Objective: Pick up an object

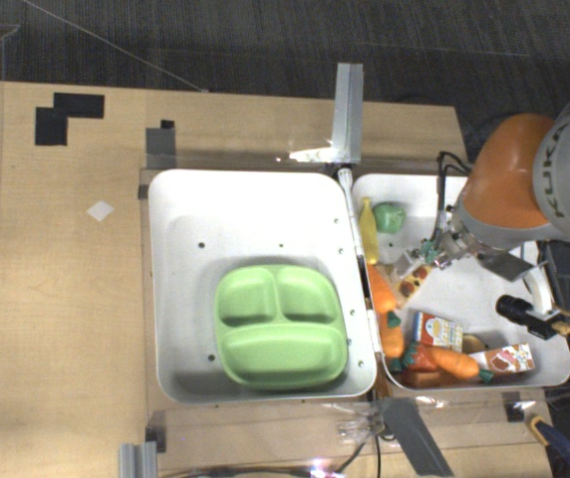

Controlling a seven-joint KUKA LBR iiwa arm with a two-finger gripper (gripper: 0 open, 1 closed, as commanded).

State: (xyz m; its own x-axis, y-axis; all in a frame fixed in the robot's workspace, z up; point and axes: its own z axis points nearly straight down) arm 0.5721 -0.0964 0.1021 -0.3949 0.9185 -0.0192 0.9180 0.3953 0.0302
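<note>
My gripper (432,251) hangs low over the upper middle of the right bin (554,366), reaching in from the right under the orange-banded wrist. Just below and left of its tip lies a small multi-coloured item (412,280); nothing shows clearly as held. A yellow piece (368,229) and a green piece (390,216) lie at the bin's top left. Orange carrot-like pieces (381,295) line the left wall. Along the front lie a small red-and-white carton (438,331), another carrot (451,364) and a brown-and-red carton (510,359).
The left bin (185,227) holds a light green divided tray (280,324) toward its front. A metal post (348,113) stands behind the wall where the two bins meet. The wooden bench (56,297) stretches to the left.
</note>
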